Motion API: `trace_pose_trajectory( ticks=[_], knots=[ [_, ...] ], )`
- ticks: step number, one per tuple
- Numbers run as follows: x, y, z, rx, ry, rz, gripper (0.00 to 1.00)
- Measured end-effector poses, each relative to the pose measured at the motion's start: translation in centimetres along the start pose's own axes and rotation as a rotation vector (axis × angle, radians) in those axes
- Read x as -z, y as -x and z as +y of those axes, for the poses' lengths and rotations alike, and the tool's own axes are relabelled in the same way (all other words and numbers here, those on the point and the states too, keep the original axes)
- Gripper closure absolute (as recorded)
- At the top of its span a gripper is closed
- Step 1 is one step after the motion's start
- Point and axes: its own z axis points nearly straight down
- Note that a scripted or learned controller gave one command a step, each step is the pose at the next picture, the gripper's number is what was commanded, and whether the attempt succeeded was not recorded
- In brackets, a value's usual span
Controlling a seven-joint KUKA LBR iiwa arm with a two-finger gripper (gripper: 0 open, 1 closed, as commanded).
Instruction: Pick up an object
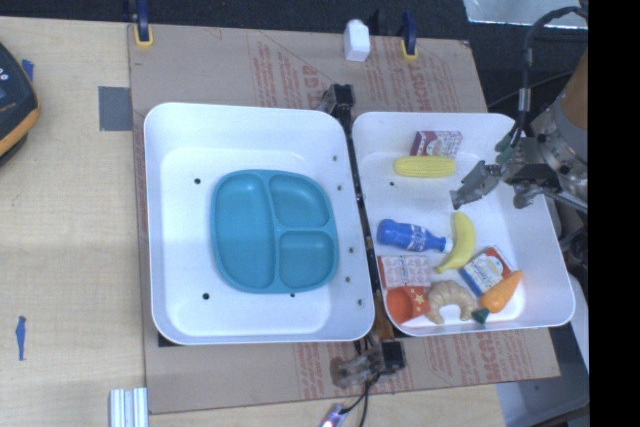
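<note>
Evidently I was mid-approach: my gripper (pixel 497 183) hung open and empty over the right bin (pixel 380 130), just above the banana (pixel 461 242), so next I needed to descend and close.

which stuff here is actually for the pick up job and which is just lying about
For the job:
- end effector, over the right bin
- corn cob
- banana
- blue bottle
- carrot
- small red box

Lying about:
- left bin with the blue divided plate
- blue clamps on the cardboard
- yellow-and-black device at the bench's left edge
</note>
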Motion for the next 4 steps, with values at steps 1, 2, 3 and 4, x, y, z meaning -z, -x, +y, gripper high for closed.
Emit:
trace_pose_trajectory(
  ticks=[1, 2, 3, 4],
  knots=[
    [-9.1, 8.2, 3.2, -0.002, -0.001, -0.001, 0.00],
    [-19.7, 5.0, 2.2, -0.001, -0.001, 0.000, 0.00],
    [-19.7, 10.7, -2.5, -0.003, 0.000, 0.000, 0.00],
    [-19.7, 4.6, -0.2, 0.002, 0.002, 0.000, 0.00]
  ],
)
